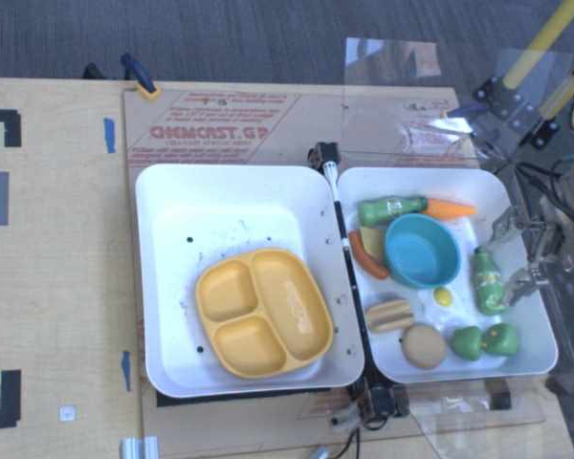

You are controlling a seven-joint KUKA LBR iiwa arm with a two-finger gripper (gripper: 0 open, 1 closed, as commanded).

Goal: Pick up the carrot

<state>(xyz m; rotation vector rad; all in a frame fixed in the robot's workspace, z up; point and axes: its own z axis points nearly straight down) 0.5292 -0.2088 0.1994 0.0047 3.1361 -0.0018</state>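
Note:
The orange carrot (450, 209) lies at the back of the right bin (531, 361), just behind the blue bowl (421, 250) and tip to tip with a lying green bottle (392, 207). My gripper (512, 259) hangs over the bin's right side, to the right of the carrot and nearer the front. Its metal fingers are spread open with nothing between them. A second small green bottle (488, 280) stands just left of the lower finger.
The right bin also holds a red sausage (368, 254), a bun (389, 314), a brown round item (423, 345), a small yellow piece (443, 297) and two green peppers (467, 342). A yellow divided plate (263, 311) sits in the left bin (163, 256).

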